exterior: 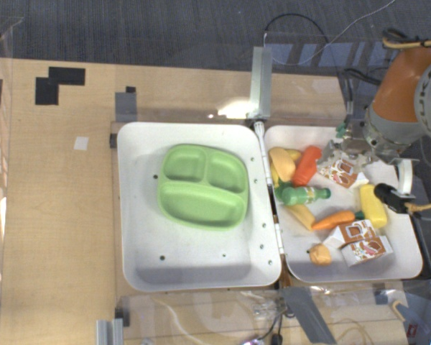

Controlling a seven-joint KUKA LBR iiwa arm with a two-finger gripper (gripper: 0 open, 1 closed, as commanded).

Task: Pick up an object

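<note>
The right bin [406, 264] holds several toy foods: a yellow piece [280, 162], a red-orange pepper [307, 165], a green bottle [302, 195], an orange carrot [334, 221], a yellow bottle [372, 205], a brown-and-white carton [363, 241] and a small orange lump [320, 254]. A second small carton [340, 171] lies near the bin's back. The gripper [348, 146] hangs low over the back right of this bin, just above and behind that small carton. The grey wrist and orange band [402, 92] rise to the right.
In the left bin [140, 257] lies a green divided plate [201, 185]. A metal post [261, 85] stands behind the wall where the bins meet. Cables run at the back right. Bare wooden bench [50, 214] lies to the left.
</note>
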